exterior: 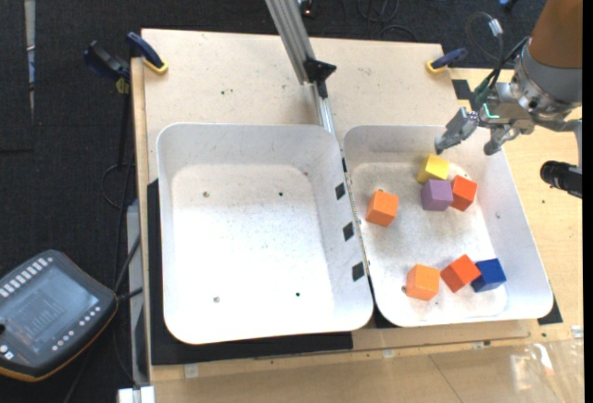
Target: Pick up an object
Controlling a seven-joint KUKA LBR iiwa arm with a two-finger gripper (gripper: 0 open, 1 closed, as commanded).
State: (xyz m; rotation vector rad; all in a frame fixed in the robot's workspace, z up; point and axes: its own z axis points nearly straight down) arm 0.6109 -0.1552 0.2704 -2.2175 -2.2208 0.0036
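Note:
Several small blocks lie in the right bin (519,244). A yellow block (432,169), a purple block (436,194) and a red-orange block (463,191) huddle near its far side. An orange block (382,207) lies alone to their left. Near the front sit another orange block (422,281), a red-orange block (457,272) and a blue block (489,273). My gripper (474,136) hangs open above the bin's far right part, just up and right of the yellow block, with nothing between its fingers.
The left bin (185,207) stands beside the right one on a tan board. A slanted metal pole (283,3) reaches down to the gap between the bins. Clamps sit at the board's far corners, and a teach pendant (46,313) lies at the lower left.

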